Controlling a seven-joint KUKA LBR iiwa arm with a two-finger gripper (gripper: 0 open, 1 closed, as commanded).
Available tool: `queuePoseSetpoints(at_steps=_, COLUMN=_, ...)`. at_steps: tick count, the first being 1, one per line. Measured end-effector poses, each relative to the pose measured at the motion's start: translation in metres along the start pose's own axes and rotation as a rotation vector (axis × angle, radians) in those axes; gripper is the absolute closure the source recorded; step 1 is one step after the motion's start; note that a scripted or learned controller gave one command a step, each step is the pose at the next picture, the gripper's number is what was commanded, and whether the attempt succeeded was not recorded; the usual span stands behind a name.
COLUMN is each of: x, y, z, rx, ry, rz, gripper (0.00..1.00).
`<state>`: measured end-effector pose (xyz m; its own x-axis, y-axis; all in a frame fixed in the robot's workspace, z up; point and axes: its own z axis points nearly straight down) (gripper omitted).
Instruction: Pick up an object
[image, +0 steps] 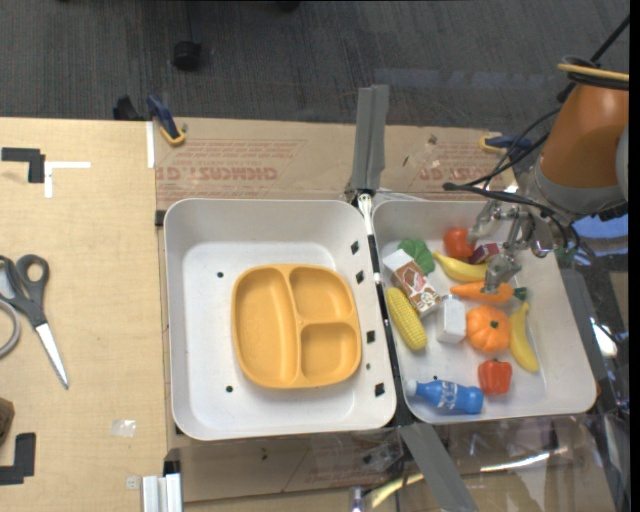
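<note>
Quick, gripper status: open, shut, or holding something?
Gripper: cannot be told; it sits low over the carrot in the right bin.

Dark grey carpeted floor (260, 50) runs along the top, beyond the pale wooden desk (80, 300). A sheet of brown printed cardboard (250, 165) lies on the desk, toward the floor side. Scissors (35, 310) rest near the desk's left edge, black tape marks (25, 160) above them. A blue-and-yellow clamp (165, 120) grips the cardboard's corner.
</note>
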<state>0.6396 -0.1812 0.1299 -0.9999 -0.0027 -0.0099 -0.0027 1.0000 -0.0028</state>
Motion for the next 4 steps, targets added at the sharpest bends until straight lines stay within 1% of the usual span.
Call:
queuePoseSetpoints(at_steps=1, x=0.06, y=-0.008, z=0.035, rx=-0.001, ry=0.004, rz=0.031, gripper=0.0)
queuePoseSetpoints(at_steps=2, x=0.058, y=-0.006, z=0.025, rx=0.0, ry=-0.002, rz=0.028, gripper=1.0)
queuePoseSetpoints(at_steps=3, x=0.057, y=-0.006, z=0.025, rx=0.0, ry=-0.003, rz=0.028, gripper=0.0)
queuePoseSetpoints(at_steps=4, x=0.056, y=-0.006, z=0.015, rx=0.001, ry=-0.007, rz=0.026, gripper=1.0)
